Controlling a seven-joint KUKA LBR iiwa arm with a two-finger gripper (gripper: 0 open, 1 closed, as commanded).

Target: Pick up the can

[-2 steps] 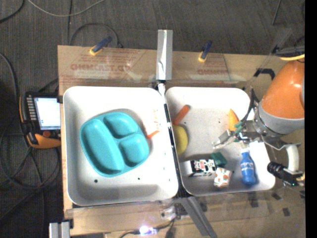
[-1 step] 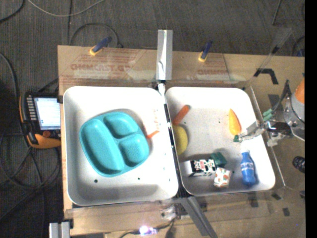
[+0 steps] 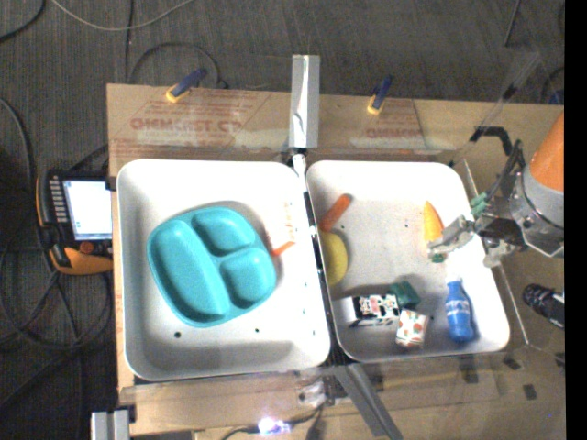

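The can (image 3: 413, 328), a small white one with red markings, lies near the front wall of the right bin (image 3: 385, 174) just left of the blue bottle (image 3: 459, 312), tilted, long axis roughly front to back, below-left of the gripper (image 3: 451, 239), whose jaws look released, grasping nothing.

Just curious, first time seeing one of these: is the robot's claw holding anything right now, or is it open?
Gripper: above the right bin's right side, near the yellow piece; nothing seen between its fingers; open or shut cannot be told.
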